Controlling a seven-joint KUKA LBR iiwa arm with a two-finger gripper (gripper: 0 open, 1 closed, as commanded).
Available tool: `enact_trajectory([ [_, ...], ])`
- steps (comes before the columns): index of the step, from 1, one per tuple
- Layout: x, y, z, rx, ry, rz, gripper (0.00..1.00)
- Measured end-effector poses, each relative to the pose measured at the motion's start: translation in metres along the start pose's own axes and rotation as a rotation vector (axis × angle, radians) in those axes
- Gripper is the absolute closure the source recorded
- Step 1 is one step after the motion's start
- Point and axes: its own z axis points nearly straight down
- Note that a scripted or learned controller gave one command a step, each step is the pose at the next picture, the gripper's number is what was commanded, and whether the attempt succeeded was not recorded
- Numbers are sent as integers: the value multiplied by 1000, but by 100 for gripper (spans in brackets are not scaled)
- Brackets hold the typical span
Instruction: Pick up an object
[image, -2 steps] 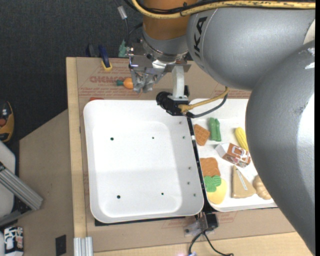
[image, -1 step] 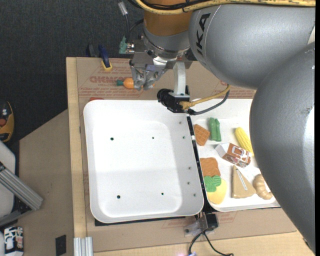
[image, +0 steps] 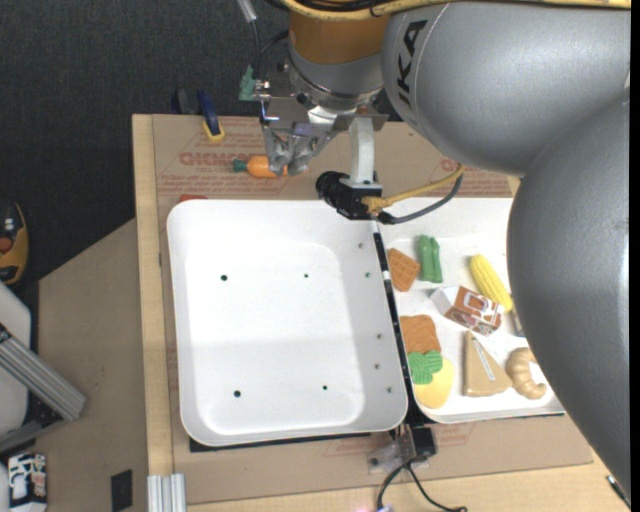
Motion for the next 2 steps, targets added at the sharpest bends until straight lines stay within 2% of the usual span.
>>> enact_trajectory([
  [2,1,1,-21,-5,1,-1,100],
])
